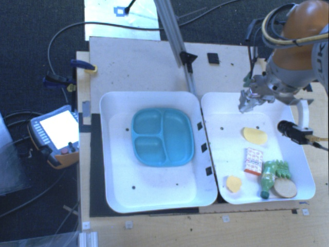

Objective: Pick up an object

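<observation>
Pendant: lay far left of the hand, off the bench's left edge, its screen lit white, cables trailing from it.
Clamps: gripped the bench's left edge, far left of the hand and a little farther back.
Bench: bare pale board stretched behind both bins, left of the hand.
Left bin: white and shallow, sat left of the hand and nearer the front.
Tray: blue, three compartments, lay in the left bin, well left of the hand.
Pole: a grey bar slanted across the board behind the bins, up and left of the hand.
Right bin: white, touched the left bin along its side; the hand hung over its rear part.
Yellow wedge: lay near the right bin's front, well in front of the hand.
Hand: pointed down over the rear of the right bin, nothing seen in it; how far open it was could not be told.
Yellow slice: lay just in front of the hand, apart from it.
Card: white with red print, farther in front of the hand.
Bottle: green, lay near the front right corner, touching the green toy.
Green toy: lay in front and right of the hand.
Brown disc: sat at the front right corner, farthest from the hand.
Arm: grey with an orange band, rose right of and behind the hand.
</observation>
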You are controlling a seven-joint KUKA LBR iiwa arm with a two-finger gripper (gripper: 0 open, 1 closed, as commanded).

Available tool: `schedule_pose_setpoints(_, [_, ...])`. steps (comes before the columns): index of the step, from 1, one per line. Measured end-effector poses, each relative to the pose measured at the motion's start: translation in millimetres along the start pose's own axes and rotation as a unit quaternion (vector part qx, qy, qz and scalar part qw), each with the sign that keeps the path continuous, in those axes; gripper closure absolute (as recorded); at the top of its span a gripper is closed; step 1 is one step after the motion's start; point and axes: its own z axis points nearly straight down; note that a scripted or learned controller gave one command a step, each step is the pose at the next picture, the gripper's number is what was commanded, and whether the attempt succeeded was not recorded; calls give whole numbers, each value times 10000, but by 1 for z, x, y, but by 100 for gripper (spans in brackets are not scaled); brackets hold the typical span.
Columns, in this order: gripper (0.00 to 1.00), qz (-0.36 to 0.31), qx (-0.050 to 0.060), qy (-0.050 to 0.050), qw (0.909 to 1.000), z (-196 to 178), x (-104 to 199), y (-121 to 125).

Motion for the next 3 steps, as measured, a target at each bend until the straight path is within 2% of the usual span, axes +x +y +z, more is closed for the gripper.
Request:
schedule_pose_setpoints(1, [100,1,11,4,10000,17,45,-15])
schedule_pose_setpoints(3, [100,-12,4,9,10000,15,157,-41])
